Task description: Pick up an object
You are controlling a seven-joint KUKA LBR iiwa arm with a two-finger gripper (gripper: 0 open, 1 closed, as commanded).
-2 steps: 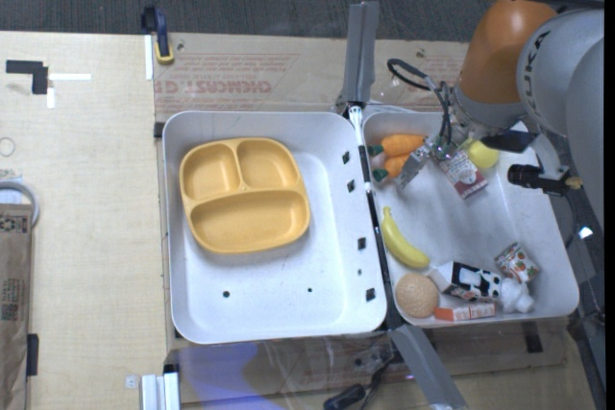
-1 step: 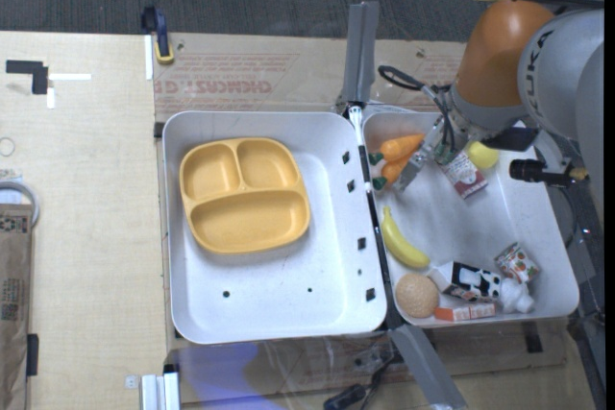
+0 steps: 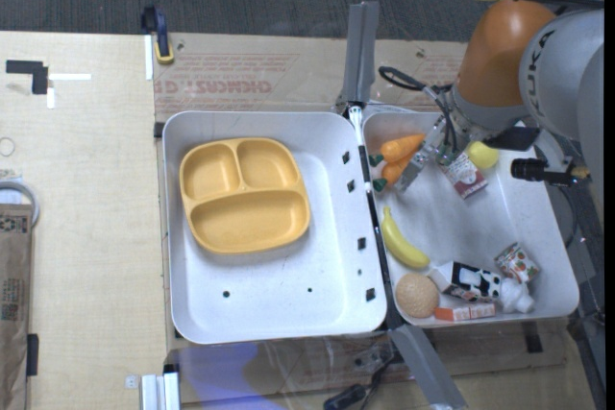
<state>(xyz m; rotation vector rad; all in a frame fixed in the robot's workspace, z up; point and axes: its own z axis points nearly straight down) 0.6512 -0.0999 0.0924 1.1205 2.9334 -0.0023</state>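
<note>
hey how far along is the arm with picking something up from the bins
Done: the arm has reached into the right bin, and its hand sits low by the carrot near the far left corner. In hand: nothing visibly held; no object shows between its fingers. Left: the grasp and lift. The banana, carrot and small cartons lie in the bin; the yellow plate sits in the left bin.

Orange carrot (image 3: 401, 149) lying tilted in the right bin's (image 3: 562, 235) far-left corner, second carrot (image 3: 391, 171) just beside it, yellow banana (image 3: 403, 243) nearer along the bin's left wall, tan round ball (image 3: 417, 295) below it
</note>
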